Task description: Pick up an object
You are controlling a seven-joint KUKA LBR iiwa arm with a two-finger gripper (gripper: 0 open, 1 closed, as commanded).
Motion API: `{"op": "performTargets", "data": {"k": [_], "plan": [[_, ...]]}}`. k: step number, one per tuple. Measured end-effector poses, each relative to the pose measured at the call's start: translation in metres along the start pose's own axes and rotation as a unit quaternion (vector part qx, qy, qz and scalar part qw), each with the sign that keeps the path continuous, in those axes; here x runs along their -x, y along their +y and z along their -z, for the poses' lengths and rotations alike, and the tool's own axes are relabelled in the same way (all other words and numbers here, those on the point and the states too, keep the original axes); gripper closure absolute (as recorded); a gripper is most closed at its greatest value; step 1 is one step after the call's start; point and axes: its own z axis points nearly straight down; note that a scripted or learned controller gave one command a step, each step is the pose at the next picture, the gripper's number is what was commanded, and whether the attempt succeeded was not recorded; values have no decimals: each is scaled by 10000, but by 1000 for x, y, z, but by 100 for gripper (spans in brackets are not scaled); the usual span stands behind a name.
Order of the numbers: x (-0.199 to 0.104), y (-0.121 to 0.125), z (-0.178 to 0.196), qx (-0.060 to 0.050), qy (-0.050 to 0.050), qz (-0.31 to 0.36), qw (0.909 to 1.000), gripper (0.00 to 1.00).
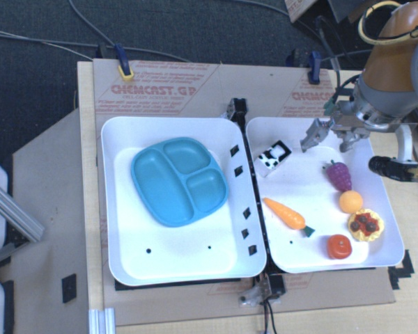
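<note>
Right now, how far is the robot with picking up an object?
Nothing looks picked yet. The gripper hangs open over the right bin, holding nothing. The grapes, orange, tart, tomato, carrot and cow toy all lie there. Descending, closing and lifting remain.

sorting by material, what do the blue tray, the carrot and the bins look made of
Blue tray: likely moulded plastic, matte, one even colour with soft rounded compartment walls.
Carrot: seemingly toy plastic, smooth, uniform orange with a green stub.
Bins, left and right: probably thin formed plastic, white and slightly glossy, with rounded corners and rolled rims.
</note>
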Motion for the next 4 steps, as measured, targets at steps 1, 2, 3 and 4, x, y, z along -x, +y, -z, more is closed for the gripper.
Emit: {"op": "performTargets", "data": {"k": [1, 2, 3, 4], "plan": [[0, 3, 8, 74, -11, 14, 10000, 0], [-1, 0, -55, 41, -6, 11, 10000, 0], [-11, 3, -110, 51, -8, 19, 10000, 0], [-11, 4, -119, 62, -10, 13, 10000, 0]]}}
